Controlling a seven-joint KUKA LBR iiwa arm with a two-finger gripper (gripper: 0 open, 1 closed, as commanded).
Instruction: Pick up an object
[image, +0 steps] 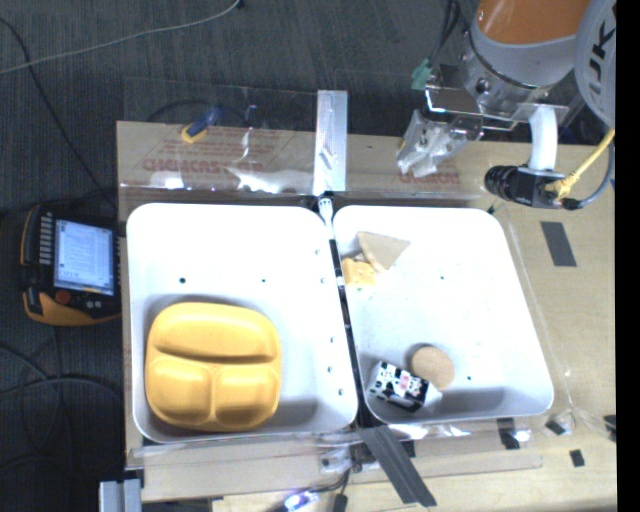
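Fingers (428, 152) slightly apart, bare, beyond the right bin (520, 300); smooth rounded yellow block (212, 365) left.

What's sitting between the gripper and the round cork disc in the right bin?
In the camera view, the gripper hangs above the right bin's far rim. Between it and the cork disc lies bare white bin floor; the tan wedge sits just left of that line.

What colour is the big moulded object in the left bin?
Yellow, seen in the camera view.
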